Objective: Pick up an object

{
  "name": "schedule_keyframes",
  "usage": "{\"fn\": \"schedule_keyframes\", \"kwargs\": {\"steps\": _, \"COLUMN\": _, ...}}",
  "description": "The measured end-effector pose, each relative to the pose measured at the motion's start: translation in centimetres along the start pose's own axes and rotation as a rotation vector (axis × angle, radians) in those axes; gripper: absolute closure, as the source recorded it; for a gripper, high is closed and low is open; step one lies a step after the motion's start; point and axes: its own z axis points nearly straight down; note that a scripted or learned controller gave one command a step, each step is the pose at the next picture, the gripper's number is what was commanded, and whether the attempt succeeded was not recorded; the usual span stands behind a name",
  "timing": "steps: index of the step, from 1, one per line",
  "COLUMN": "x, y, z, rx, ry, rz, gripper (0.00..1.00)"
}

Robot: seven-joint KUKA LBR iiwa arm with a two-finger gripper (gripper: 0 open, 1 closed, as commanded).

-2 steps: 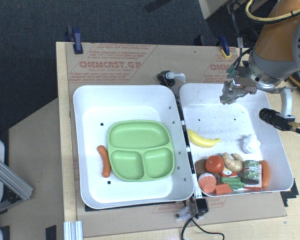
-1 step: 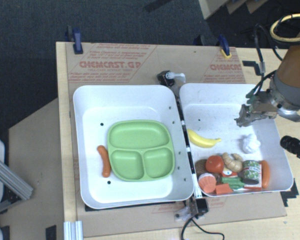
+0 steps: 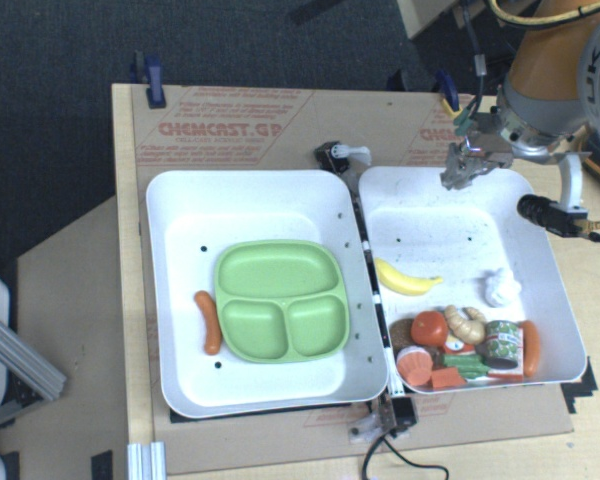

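Tool [image 3: 464, 176] over right bin's [image 3: 550, 258] far rim, banana [image 3: 407, 280] well apart.

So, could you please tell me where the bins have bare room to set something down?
Right white bin: bare floor between the gripper and the yellow banana; its near end is crowded with toy food. Left white bin: bare strip beyond the green divided plate.

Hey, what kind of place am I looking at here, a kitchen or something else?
Most likely a robot lab test bench, not a kitchen. A robot arm's gripper hangs over the right bin, which holds toy food such as a banana, and the left bin holds a green divided plate.
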Motion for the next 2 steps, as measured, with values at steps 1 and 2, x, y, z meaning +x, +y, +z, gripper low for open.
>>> {"fn": "schedule_keyframes", "kwargs": {"steps": 1, "x": 1.5, "y": -11.5, "z": -2.1, "rx": 0.01, "ry": 0.003, "rz": 0.006, "gripper": 1.0}}
{"fn": "schedule_keyframes", "kwargs": {"steps": 2, "x": 4.1, "y": -0.5, "z": -1.0, "rx": -0.004, "ry": 0.0, "rz": -0.002, "gripper": 1.0}}
